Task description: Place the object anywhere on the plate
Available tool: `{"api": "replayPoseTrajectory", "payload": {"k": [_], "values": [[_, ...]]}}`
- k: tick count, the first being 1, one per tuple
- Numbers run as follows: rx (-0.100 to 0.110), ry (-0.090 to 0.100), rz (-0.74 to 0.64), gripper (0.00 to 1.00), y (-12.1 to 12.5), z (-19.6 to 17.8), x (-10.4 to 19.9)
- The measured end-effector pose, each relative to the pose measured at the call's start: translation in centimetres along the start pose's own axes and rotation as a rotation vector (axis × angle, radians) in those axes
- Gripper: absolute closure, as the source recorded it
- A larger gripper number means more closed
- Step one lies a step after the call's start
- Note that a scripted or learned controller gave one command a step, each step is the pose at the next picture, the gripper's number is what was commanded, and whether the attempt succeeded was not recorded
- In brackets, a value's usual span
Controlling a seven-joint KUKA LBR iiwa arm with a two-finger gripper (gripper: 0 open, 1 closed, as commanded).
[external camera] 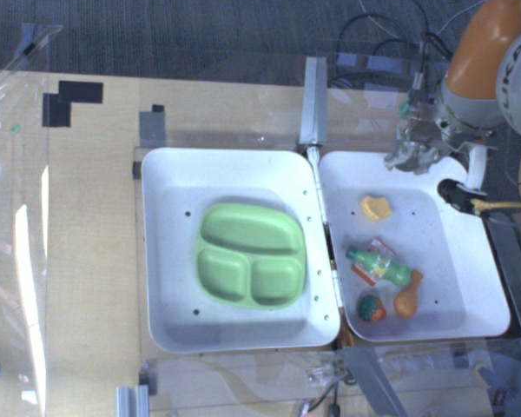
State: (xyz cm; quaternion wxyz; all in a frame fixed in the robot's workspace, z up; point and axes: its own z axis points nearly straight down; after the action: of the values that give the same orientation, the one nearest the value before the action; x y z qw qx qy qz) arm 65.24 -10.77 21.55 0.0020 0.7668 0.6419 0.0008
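Observation:
A green three-compartment plate (247, 254) lies in the left white bin (169, 189). The right bin (473, 311) holds a yellow wedge-shaped piece (375, 207), a green bottle (380, 267) lying on its side, a small red and green toy fruit (371, 308) and an orange-brown pear-shaped toy (407, 296). My gripper (414, 155) hangs over the right bin's far edge, above and to the right of the yellow piece. Nothing shows between its fingers.
A metal divider rail (313, 102) runs between the bins at the back. Black cables (382, 33) loop behind the right bin. A black fitting (456, 194) sits at the right bin's right rim. A clear sheet covers the bench on the left.

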Motion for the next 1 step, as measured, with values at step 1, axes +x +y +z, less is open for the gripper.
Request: {"api": "replayPoseTrajectory", "payload": {"k": [1], "values": [[0.001, 0.002, -0.039, 1.00, -5.09, 1.69, 4.07]]}}
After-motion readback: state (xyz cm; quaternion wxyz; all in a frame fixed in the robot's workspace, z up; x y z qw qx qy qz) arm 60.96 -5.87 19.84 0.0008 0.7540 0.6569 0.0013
